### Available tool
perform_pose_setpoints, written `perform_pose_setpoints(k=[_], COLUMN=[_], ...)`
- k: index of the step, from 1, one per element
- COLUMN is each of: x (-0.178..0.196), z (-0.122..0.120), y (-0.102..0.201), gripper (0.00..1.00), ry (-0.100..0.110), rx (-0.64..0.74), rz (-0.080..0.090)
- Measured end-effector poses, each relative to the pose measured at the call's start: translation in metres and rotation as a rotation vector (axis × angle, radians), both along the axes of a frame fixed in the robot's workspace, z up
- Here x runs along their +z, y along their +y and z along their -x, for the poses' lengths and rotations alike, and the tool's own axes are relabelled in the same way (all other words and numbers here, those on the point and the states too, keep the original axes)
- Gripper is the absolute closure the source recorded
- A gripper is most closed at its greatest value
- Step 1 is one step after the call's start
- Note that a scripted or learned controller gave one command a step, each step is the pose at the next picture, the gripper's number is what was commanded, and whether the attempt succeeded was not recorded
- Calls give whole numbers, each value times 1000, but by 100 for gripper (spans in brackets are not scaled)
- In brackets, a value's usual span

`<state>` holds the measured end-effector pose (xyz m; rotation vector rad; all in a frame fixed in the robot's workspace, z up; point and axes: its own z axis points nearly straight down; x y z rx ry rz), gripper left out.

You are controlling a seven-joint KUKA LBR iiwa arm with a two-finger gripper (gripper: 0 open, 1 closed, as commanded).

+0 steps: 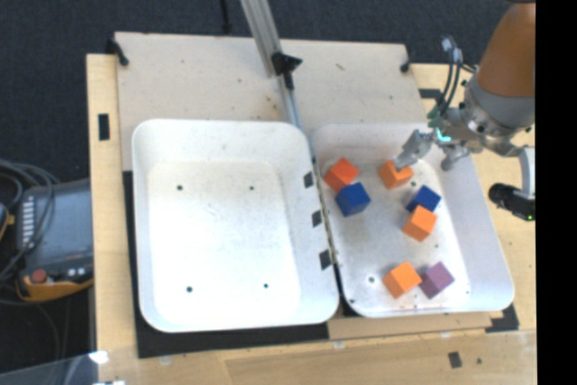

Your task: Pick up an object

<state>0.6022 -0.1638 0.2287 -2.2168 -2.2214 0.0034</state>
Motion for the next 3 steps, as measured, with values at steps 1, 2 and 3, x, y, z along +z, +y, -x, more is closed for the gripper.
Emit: perform_pose_setpoints(k=[1, 2, 3], x=[3, -40, -85], z=[-1, -1, -2], y=[0, -3, 3], gripper=[0, 0, 0], ry=[-5, 0, -1], rx=[1, -2, -1], rz=[1, 2, 2])
